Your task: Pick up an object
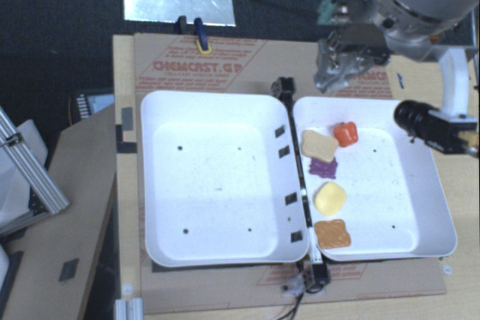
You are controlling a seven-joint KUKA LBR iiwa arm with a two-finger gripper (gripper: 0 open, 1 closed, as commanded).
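Hovering pincer [335, 77] above right bin [420, 183], five small toys inside

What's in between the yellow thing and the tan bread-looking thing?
In the camera view, a small purple piece lies between the yellow object and the tan bread-like piece, touching the tan one's lower edge, in the right bin.

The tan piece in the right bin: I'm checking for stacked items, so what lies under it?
The tan piece overlaps the top of a purple piece, whose lower part shows below it. The orange-red piece sits beside it. What else it covers cannot be seen.
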